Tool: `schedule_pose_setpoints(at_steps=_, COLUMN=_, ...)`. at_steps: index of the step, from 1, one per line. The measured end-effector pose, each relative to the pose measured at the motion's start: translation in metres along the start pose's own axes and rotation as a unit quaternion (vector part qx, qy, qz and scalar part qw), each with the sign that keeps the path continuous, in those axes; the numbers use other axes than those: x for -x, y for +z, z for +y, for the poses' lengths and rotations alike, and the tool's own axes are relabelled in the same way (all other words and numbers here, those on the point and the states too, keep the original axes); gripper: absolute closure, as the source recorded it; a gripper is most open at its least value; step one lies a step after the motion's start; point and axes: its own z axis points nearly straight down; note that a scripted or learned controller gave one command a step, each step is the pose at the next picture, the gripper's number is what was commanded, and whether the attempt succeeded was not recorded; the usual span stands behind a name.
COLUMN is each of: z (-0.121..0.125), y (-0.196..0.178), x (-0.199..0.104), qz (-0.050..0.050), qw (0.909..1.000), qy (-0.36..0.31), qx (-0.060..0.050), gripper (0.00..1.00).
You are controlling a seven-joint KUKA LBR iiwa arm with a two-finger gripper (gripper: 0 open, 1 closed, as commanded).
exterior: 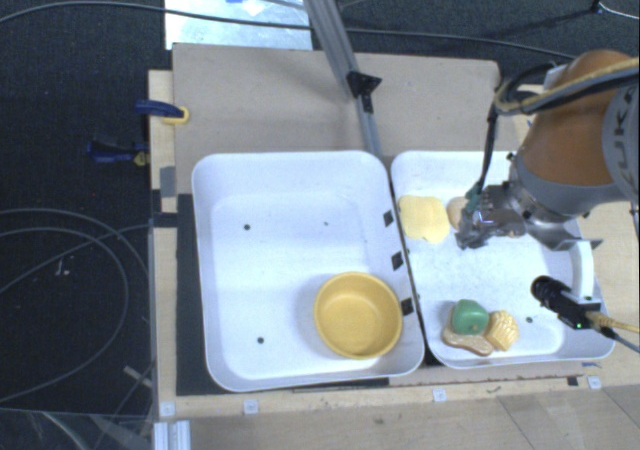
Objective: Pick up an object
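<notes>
Parked low over the right-hand shallow white plastic bin [440, 170], metal two-finger end effector [478, 228] beside a pale yellow soft lump [424, 217]. Can't tell released or clenched, honestly. Could easily skid off that squishy lump or clip the small tan rounded piece [457, 210] touching it.

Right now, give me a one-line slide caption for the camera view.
Gripper low in the right bin beside a pale yellow object; yellow bowl sits in the left bin.

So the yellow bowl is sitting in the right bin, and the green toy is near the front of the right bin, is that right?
Not quite. The yellow bowl sits in the left bin, near its front right corner, as the camera view shows. The rest holds: the green toy lies near the front of the right bin.
</notes>
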Motion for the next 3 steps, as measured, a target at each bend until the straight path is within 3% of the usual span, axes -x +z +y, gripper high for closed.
schedule_pose_setpoints(at_steps=3, z=0.090, y=-0.012, x=-0.141, qz=0.001, qw=1.0000, qy=0.000, qx=0.000, gripper=1.00)
